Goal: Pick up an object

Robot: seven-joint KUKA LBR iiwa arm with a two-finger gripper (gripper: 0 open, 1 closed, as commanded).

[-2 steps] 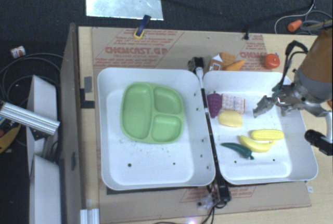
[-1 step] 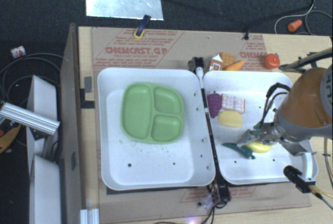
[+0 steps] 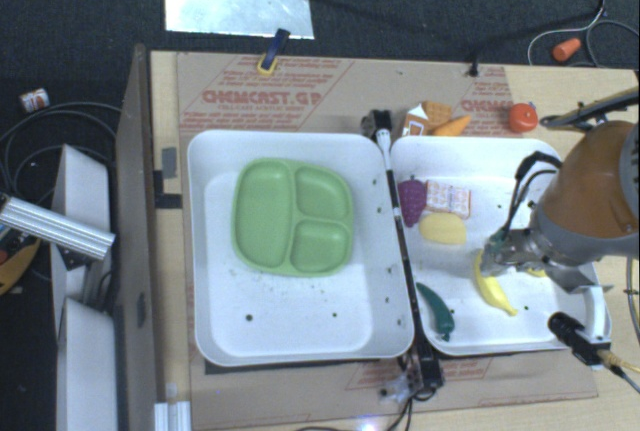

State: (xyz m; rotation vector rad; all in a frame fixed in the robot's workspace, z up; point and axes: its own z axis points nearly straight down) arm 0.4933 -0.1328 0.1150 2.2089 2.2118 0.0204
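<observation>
Grey, rounded arm (image 3: 590, 234) with a broad orange band (image 3: 590, 181) above the wrist. Black cable (image 3: 522, 184) looped along the band's left side. Metallic grey gripper (image 3: 500, 254) at the tip, perhaps with small dark fittings, too blurred to tell. Smooth, glossy casing, no readable markings.

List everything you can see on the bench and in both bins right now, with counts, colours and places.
bins: 2, white, side by side on the bench
plate: 1, green, three sections, in the left bin
banana: 1, yellow, right bin, just under the pincer
lemon: 1, yellow, right bin, near the middle
grapes: 1 bunch, purple, right bin, by the divider
box: 1, pink and white, right bin, beside the grapes
pepper: 1, dark green, right bin, front left corner
carrot: 1, orange, on the bench behind the right bin
tomato: 1, red-orange, on the bench behind the right bin
arm: 1, grey with orange band, over the right bin
pincer: 1, low over the banana
</observation>
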